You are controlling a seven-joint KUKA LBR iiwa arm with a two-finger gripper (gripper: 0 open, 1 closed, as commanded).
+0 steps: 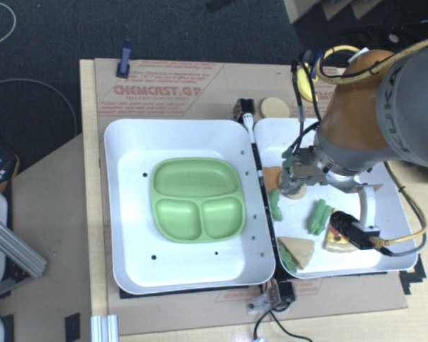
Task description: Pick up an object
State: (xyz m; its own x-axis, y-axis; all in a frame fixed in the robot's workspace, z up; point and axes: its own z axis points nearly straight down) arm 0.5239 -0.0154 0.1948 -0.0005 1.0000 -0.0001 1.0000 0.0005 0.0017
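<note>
My gripper [292, 182] hangs low over the left part of the right bin [292, 135], under the grey arm with its orange band. It sits above a small round pale object [294, 193] and beside an orange-brown piece [272, 176]. A thin green piece [275, 206] lies along the bin's left wall. A green pod-like toy [318, 216] lies in the middle. A tan wedge [297, 250] rests at the front. A yellow-and-red toy [337, 241] lies to its right, half behind a black cable fitting.
The left bin [128, 255] bears a green three-compartment plate [197, 198]. A black clamp [244, 109] and a round tan disc [274, 107] sit behind the bins. A blue clip [124, 59] lies on the cardboard at the far left. Yellow cables [304, 84] loop near the arm.
</note>
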